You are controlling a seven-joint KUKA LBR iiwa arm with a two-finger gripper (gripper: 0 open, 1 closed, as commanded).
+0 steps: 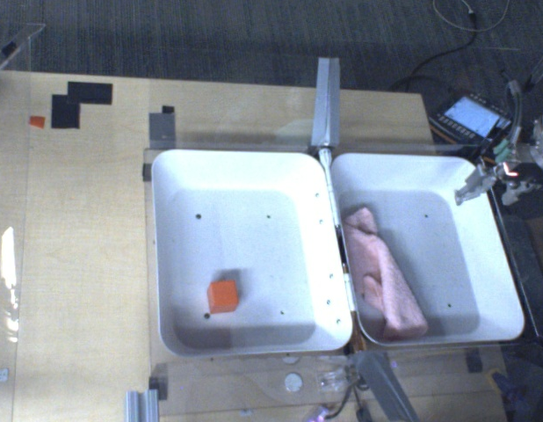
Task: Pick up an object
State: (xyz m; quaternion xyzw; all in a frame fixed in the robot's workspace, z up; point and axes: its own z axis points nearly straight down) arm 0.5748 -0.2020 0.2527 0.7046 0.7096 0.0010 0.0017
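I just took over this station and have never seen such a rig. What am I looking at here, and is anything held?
This is a single camera fixed above a wooden bench, looking down at a slant. Two shallow white bins sit side by side. The left bin holds a small orange block near its front. The right bin holds a crumpled pink cloth along its left side. The robot arm comes in from the right; its gripper is at the right bin's far right corner, above the rim. It is too small to tell how the jaws stand, and nothing visible is held.

Both white bins, left bin [166, 236] and right bin [482, 236], are viewed from one fixed camera mounted above the bench [78, 236], angled downward at moderate range
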